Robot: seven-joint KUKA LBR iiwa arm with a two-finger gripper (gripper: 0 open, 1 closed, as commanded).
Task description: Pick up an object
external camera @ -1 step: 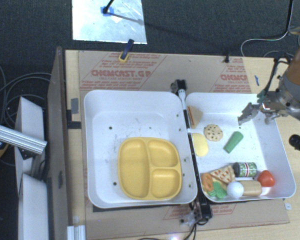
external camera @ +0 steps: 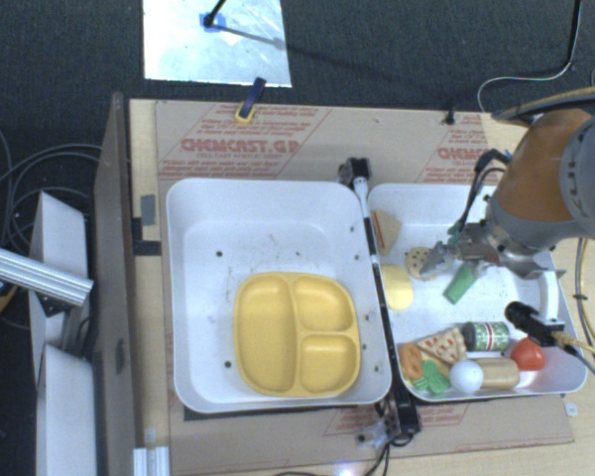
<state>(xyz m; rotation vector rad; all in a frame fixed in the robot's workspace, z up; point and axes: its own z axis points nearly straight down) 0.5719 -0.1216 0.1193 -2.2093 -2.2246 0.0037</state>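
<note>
White bins sit side by side: the left bin (external camera: 193,266) bears a yellow tray (external camera: 297,331), the right bin (external camera: 431,201) a heap of toy food. Over the right bin the gripper (external camera: 446,258) hangs just above a green block (external camera: 460,283), a small slanted oblong near the bin's middle; its finger spread I cannot tell.
</note>
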